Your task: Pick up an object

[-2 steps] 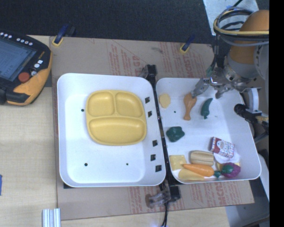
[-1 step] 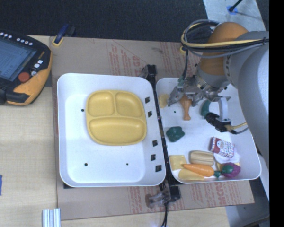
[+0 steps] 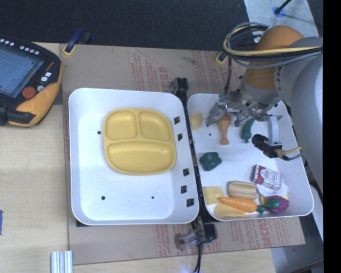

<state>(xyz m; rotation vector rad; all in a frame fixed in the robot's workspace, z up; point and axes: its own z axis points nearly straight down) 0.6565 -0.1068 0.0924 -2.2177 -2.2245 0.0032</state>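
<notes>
You have 2 white bins on the bench. The left bin [image 3: 85, 152] holds 1 yellow divided plate [image 3: 140, 141]. The right bin [image 3: 298, 169] holds the small play-food items, and this is where the gripper [image 3: 234, 114] is working, low over the bin's upper end.

Gripper state: the metal parts at the wrist are cluttered and overlap the items beneath, so you cannot tell how far the hand is parted or whether it has anything.

Nearest candidate: a tan drumstick [image 3: 223, 131], lying just below the gripper, apparently touching or very close to it. Judge it light, rigid plastic, smooth and likely slippery. Take it across the narrow shank rather than the bulbous end, where it may squirt out.

Other items, well apart from the gripper:
- 1 dark green lump [image 3: 210, 161], mid-bin, irregular, probably hard; grip across its narrower width.
- 1 red-and-white packet [image 3: 267, 178], flat, poor to pinch from above.
- 1 carrot [image 3: 238, 204], tapered, beside a bread roll [image 3: 242, 189] and a purple piece [image 3: 278, 205]; crowded, so expect neighbours to be nudged.
- 1 green piece [image 3: 247, 131] sits near the drumstick, partly hidden.

All appear light and none fragile.
</notes>
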